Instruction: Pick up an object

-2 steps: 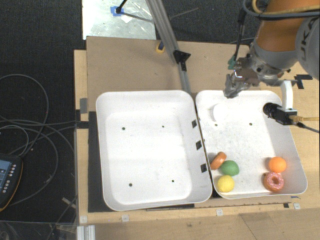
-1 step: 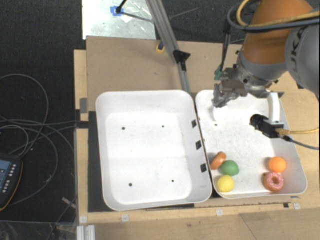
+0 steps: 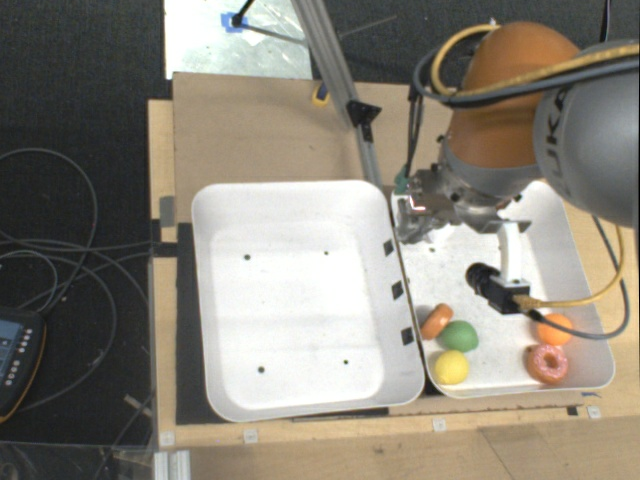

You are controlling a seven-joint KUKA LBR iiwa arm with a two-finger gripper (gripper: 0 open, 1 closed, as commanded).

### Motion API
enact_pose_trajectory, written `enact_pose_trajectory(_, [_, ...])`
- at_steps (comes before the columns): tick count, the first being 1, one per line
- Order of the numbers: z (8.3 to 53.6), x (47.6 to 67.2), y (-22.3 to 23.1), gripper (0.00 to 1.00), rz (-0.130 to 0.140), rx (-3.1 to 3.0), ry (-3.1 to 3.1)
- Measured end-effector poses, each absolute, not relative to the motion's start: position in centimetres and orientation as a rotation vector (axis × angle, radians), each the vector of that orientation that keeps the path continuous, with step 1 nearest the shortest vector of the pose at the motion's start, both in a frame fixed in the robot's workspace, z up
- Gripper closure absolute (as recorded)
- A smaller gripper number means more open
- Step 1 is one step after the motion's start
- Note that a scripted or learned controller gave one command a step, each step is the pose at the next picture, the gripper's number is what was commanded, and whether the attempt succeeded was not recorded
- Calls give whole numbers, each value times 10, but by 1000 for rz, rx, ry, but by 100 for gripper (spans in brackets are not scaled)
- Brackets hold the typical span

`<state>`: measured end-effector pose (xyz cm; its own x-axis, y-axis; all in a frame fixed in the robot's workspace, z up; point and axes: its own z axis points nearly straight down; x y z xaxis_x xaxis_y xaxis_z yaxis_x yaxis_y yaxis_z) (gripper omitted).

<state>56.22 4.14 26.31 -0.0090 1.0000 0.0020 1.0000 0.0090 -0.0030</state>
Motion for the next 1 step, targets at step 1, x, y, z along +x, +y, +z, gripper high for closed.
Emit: enact_pose_trajectory(1, [240,532,84,100,1,-2208,-2229])
